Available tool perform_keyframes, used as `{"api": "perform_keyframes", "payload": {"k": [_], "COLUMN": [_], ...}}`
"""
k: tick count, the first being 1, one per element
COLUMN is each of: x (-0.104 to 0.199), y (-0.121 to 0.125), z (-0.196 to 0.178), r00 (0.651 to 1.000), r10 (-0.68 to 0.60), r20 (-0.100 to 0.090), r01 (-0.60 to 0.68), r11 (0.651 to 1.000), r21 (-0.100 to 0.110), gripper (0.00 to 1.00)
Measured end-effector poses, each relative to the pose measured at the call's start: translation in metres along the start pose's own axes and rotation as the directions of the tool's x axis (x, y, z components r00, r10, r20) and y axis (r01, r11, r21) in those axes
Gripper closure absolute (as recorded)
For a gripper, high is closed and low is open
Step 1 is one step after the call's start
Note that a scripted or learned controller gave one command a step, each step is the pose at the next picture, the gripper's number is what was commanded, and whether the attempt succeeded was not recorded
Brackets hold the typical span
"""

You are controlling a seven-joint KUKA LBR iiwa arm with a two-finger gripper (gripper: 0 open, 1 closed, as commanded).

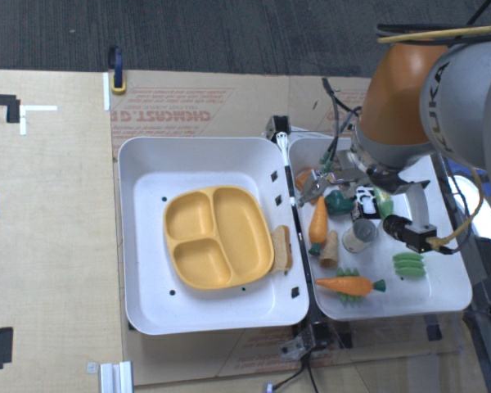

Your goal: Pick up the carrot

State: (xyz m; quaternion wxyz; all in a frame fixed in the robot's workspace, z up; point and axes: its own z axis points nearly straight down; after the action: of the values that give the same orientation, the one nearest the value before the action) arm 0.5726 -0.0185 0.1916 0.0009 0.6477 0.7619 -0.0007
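Observation:
Two carrot-like pieces lie in the right bin [442,297]. One orange carrot [318,219] stands lengthwise near the bin's left wall. A second carrot [346,285], with a green top at its right end, lies across the front of the bin. My gripper [314,184] hangs over the bin's back left part, just above the top end of the first carrot. Nothing is visibly held in it. The grey arm with its orange band [397,97] covers the back of the bin.
Around the carrots lie a teal toy [340,201], a black-and-white toy [366,203], a grey cup [360,234], a tan piece [330,250] and a green pod [407,264]. The left bin [139,219] holds a yellow divided plate [217,236] and a bread slice [281,248].

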Motion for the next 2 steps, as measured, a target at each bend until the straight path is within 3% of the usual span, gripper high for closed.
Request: {"api": "perform_keyframes", "payload": {"k": [2], "x": [0.0], "y": [0.0], "z": [0.0], "r00": [1.0], "r10": [0.0], "r20": [0.0], "r01": [0.0], "r11": [1.0], "r21": [0.0], "gripper": [0.0]}}
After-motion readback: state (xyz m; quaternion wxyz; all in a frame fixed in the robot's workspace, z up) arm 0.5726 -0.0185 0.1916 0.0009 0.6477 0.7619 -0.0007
